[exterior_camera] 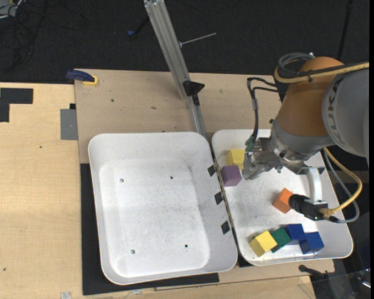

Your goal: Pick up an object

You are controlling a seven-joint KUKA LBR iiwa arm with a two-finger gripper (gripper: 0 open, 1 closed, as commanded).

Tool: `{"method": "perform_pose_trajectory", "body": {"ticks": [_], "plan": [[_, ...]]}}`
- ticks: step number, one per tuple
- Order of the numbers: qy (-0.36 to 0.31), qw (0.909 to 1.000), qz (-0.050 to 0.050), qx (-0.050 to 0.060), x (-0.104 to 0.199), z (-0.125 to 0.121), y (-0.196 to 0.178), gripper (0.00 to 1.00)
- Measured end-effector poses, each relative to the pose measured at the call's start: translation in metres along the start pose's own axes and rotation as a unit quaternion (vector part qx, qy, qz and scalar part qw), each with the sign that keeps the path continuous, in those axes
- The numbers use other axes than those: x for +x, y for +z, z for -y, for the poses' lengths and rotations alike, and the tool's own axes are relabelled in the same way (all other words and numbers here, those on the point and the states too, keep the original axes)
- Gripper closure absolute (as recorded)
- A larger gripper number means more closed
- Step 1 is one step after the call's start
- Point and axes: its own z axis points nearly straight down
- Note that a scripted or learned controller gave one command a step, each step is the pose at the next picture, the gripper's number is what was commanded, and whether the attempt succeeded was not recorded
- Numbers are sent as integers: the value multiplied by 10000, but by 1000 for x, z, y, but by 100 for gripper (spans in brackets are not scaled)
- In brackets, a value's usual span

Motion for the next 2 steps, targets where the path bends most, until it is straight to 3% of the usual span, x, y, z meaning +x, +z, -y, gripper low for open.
{"method": "perform_pose_trajectory", "body": {"ticks": [2], "plan": [[-1,10000,0,1,103,-15,-8,100]]}}
